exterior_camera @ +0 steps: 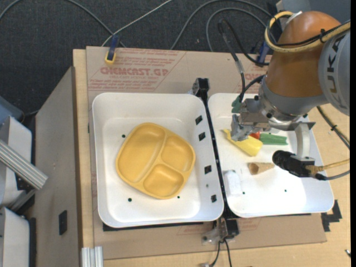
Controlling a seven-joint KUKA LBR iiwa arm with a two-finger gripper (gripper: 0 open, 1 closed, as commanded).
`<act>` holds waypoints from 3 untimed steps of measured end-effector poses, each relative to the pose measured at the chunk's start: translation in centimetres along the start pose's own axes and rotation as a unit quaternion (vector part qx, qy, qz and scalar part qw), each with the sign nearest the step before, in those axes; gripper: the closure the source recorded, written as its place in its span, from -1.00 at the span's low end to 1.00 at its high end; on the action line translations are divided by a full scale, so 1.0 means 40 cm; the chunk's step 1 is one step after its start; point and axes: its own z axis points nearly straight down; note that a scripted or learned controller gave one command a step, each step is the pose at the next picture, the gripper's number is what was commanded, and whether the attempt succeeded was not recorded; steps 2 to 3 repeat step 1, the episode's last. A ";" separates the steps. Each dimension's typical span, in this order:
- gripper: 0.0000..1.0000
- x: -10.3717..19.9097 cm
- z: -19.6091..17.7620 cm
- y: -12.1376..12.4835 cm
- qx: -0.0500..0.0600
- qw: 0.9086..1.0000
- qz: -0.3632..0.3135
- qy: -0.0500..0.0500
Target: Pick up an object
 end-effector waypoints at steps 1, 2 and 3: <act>1.00 0.112 0.012 -0.014 0.000 1.000 0.001 0.000; 1.00 0.112 0.012 -0.014 0.000 1.000 0.001 0.000; 1.00 0.112 0.012 -0.014 0.000 1.000 0.001 0.000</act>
